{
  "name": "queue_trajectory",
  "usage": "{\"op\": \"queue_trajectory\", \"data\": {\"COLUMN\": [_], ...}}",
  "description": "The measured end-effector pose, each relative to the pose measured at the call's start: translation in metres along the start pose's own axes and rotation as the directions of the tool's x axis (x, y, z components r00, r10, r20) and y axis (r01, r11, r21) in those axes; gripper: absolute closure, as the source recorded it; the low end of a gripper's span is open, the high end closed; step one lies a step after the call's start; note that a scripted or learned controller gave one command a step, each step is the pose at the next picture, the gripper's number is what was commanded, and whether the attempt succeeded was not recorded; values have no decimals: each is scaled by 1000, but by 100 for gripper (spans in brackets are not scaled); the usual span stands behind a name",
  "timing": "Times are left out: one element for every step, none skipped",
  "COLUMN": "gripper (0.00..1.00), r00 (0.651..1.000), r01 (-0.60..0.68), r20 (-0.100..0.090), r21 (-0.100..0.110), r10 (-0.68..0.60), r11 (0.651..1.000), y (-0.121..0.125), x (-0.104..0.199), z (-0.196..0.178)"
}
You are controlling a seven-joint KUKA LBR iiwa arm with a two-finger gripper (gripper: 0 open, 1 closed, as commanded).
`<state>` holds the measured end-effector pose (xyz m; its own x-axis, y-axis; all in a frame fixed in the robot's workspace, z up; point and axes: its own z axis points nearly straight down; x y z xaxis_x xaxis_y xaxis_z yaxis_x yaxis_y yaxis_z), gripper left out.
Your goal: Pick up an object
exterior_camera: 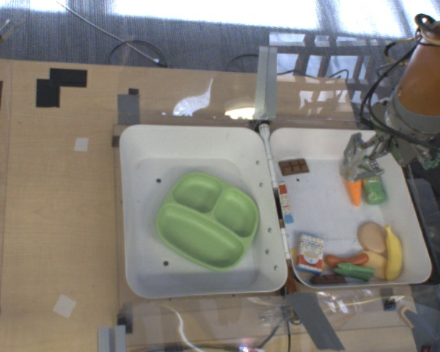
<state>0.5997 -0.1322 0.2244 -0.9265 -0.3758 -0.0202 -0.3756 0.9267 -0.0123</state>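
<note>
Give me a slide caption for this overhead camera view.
Gripper hovers over a carrot in the right bin; green plate in the left bin.

- The hand [362, 163] hung low in the right bin [319, 149], just above a carrot [355, 191] and a green block [375, 191].
- A banana [393, 253], egg [371, 236] and small carton [310, 252] lay near that bin's front.
- A green divided plate [207, 219] sat in the left bin [143, 270].

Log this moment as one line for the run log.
hand: over right bin, above toy carrot | grasp: unclear | green divided plate: left bin
</note>
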Motion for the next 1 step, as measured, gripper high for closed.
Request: {"op": "queue_trajectory", "data": {"gripper": [100], "r00": [1000], "r01": [-10], "r20": [-6], "r21": [-9], "r10": [10], "r11": [1000], "y": [41], "x": [-49], "z": [-39]}}
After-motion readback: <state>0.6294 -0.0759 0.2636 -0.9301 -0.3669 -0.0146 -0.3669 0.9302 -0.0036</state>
